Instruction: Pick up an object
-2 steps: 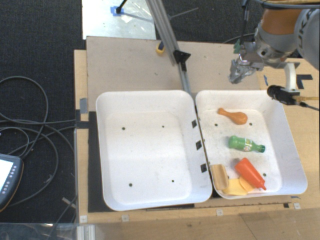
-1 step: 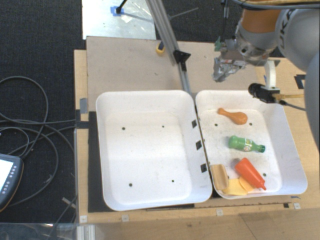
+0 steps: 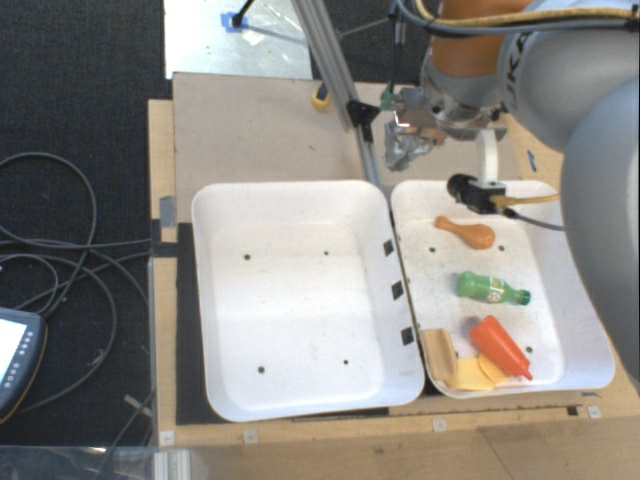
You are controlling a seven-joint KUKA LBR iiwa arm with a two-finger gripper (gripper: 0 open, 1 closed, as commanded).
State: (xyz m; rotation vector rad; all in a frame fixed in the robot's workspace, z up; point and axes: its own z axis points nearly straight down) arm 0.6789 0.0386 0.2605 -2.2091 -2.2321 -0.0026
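My gripper (image 3: 406,150) hangs above the far edge of the bench, just beyond the back rim where the two bins meet. No object shows between its metal fingers. The right bin (image 3: 560,268) holds an orange-brown drumstick-shaped toy (image 3: 467,232) near its back. A green bottle (image 3: 490,289) lies on its side in the middle. An orange carrot-like cone (image 3: 500,347) rests toward the front, beside a yellow piece (image 3: 473,373) and a tan block (image 3: 438,352) at the front left corner.
The left bin (image 3: 300,298) lies next to the right bin, with black clips along their shared rim. A slanted metal pole (image 3: 330,48) crosses behind the bins. Cables and a tablet (image 3: 15,353) lie on the floor at the left.
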